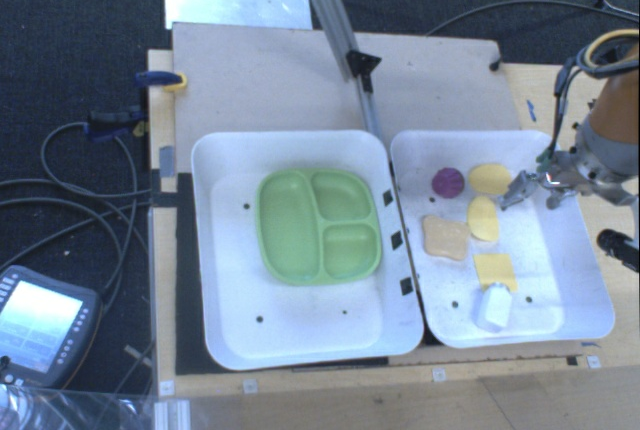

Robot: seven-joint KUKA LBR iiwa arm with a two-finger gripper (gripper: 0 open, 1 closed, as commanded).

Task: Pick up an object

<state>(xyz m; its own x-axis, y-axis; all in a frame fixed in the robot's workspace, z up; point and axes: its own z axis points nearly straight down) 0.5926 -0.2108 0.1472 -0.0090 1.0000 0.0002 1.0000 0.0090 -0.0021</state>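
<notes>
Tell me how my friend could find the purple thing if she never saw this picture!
Look at the right-hand white bin, the one without the green divided plate. Near its back edge, at the left end of the cluster of small items, sits the purple ball, just left of a yellow oval piece. It is round and purple, while its neighbours are yellow, tan or white.

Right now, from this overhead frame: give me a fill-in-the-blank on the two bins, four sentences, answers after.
1. The green divided tray lies in the ____ bin.
2. The round purple object lies in the ____ bin.
3. The tray has ____ compartments.
4. The end effector hovers over the right bin, nearest the ____ oval piece beside the purple one.

Missing words: left; right; three; yellow
</notes>
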